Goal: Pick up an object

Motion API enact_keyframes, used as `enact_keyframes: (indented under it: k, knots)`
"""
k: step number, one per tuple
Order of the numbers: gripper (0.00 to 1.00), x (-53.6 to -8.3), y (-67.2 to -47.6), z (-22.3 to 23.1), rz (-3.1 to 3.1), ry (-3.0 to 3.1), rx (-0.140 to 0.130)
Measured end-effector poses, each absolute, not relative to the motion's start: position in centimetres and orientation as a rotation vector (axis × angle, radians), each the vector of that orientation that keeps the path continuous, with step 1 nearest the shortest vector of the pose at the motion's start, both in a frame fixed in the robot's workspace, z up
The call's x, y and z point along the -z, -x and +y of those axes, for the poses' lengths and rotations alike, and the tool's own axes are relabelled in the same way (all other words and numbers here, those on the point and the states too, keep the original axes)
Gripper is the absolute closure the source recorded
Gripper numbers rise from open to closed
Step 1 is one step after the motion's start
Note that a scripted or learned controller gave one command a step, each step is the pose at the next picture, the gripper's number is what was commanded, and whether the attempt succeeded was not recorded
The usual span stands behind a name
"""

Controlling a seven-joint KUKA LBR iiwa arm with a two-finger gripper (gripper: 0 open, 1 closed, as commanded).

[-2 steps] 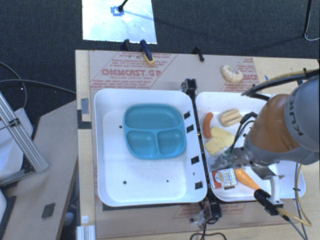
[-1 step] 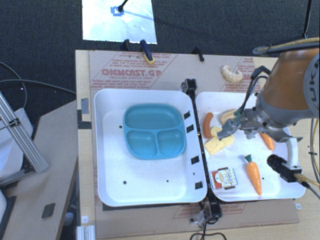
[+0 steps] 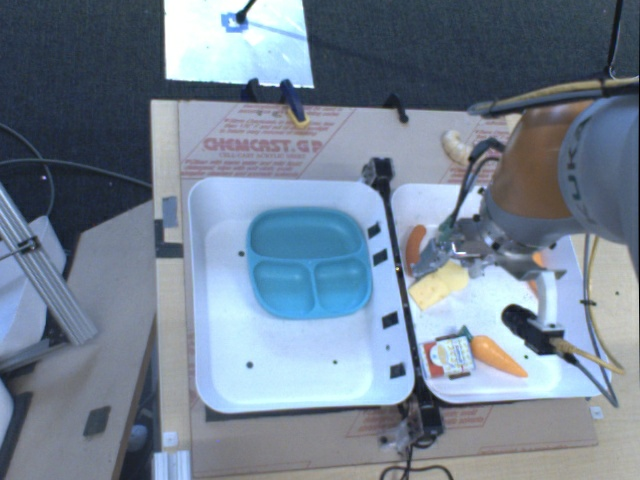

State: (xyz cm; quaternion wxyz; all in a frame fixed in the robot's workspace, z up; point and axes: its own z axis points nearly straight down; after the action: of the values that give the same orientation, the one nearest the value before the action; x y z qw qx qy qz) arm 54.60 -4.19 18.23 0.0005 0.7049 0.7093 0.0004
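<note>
Jaws (image 3: pixel 432 258) hung part open, gripping nothing, directly above the pale yellow wedge-shaped block (image 3: pixel 440 288); descending squarely astride it seemed wisest.

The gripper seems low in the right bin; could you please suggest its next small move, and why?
Probably a short descent onto the yellow block: the gripper sits at that block's upper left edge in the right bin, and nothing shows between it yet.

Grey arm (image 3: pixel 600 168), orange band (image 3: pixel 530 163)
</note>
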Motion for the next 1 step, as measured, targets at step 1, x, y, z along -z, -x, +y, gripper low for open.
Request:
enact_keyframes:
  k: [1]
  knots:
    - [0.0, -18.4, -53.1, 1.52, 2.234, -2.212, -0.003]
